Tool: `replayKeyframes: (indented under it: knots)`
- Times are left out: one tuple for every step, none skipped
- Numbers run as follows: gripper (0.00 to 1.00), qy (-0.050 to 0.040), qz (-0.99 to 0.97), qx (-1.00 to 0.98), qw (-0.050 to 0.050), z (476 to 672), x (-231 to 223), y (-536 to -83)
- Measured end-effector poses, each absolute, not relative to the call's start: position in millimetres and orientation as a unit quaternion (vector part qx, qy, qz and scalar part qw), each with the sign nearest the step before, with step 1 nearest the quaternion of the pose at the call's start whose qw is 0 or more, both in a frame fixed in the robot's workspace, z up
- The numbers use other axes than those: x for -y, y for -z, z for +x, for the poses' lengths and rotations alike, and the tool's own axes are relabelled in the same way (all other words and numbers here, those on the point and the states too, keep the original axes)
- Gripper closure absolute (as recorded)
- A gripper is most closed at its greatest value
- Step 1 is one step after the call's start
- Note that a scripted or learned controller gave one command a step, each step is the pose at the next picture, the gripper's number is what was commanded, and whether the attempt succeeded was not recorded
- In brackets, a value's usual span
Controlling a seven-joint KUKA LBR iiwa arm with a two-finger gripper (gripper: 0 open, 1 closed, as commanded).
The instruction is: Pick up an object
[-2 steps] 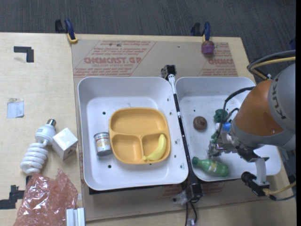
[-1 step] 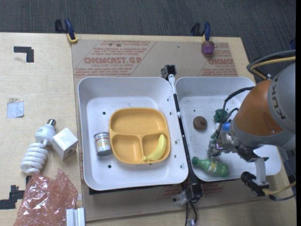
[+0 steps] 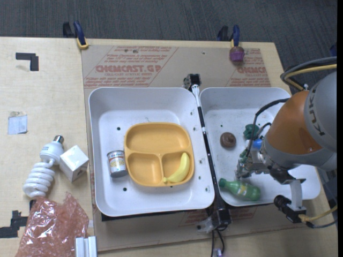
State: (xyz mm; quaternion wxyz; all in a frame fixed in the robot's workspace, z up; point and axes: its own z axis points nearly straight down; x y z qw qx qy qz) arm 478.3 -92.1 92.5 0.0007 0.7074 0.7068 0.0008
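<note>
target: green bottle [image 3: 240,189] lying on its side at near edge of right bin [image 3: 214,119] | my gripper [image 3: 247,167] low, just above it; finger spread: cannot tell | handling: likely light, rigid, slick, rolls | grasp: across the body, not the neck

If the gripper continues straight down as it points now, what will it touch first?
Probably the green bottle, lying on the right bin floor just below the gripper. Depth is hard to judge from above, so it may instead reach the bin floor beside the bottle.
</note>
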Motion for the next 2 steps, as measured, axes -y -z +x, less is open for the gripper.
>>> replayKeyframes:
  knots:
    - [0.0, -0.0007, 0.707, -0.707, 0.0, 478.2, 92.6, -92.5]
    - [0.0, -0.0003, 0.708, -0.707, 0.0, 477.6, 97.8, -92.5]
